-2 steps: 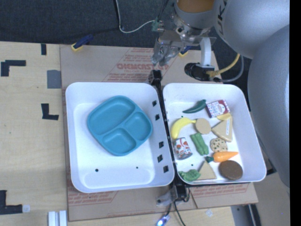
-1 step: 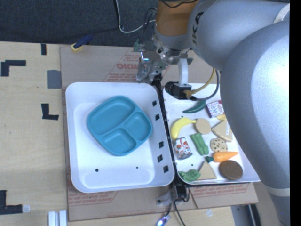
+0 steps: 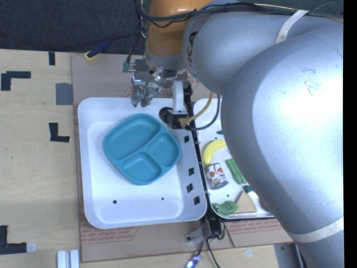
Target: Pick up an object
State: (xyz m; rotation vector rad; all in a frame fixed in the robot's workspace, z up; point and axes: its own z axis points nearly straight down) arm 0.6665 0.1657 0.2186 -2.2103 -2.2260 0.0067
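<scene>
Camera view, arm: grey arm with orange band, reaching in from the right and covering much of the right bin.
Camera view, claw: claw hangs over the far rim of the left bin, just beyond the tray; nothing between its fingertips, and whether it is spread or closed I cannot tell (the tips are small and blurred).
Camera view, task object: blue divided tray, lying flat and skewed in the middle of the left bin, apart from the claw.
Handling, judged: likely light, rigid plastic, smooth and somewhat slippery; flat base offers no purchase, so the raised outer rim or an inner divider looks the best hold.
Camera view, right bin: yellow banana-like piece, green item, a small red-and-white item.
Hidden or unclear: most of the right bin lies under the arm; its small items are hard to identify.
Desk: wood-toned, with dark markers.
</scene>
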